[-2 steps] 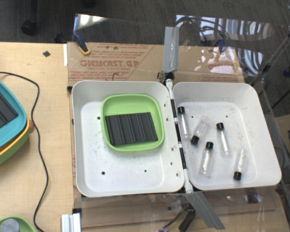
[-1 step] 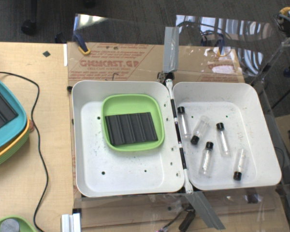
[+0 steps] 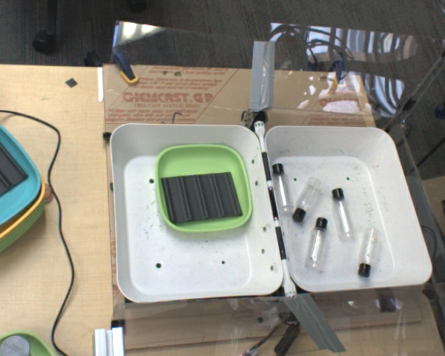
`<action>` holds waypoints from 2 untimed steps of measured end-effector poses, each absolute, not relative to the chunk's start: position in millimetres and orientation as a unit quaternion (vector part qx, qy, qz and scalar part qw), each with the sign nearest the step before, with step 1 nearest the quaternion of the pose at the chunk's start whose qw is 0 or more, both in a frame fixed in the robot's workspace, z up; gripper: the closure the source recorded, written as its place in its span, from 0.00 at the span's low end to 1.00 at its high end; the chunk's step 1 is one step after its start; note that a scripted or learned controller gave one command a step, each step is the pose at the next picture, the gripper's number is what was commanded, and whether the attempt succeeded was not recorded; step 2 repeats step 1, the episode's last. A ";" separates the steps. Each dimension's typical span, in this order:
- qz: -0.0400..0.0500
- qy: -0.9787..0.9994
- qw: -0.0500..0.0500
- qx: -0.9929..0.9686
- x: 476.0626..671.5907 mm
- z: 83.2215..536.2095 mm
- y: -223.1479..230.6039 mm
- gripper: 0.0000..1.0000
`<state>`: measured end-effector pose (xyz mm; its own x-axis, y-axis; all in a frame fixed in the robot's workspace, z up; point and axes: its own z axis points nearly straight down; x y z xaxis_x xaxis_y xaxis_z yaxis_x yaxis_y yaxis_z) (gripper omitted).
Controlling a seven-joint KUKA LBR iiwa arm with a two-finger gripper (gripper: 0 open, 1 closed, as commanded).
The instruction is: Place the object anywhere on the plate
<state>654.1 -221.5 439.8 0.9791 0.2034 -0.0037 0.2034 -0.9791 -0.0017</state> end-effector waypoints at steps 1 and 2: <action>0.003 -0.101 0.001 -0.995 652.3 439.0 -221.2 0.00; 0.003 -0.101 0.001 -0.995 652.3 439.0 -221.2 0.00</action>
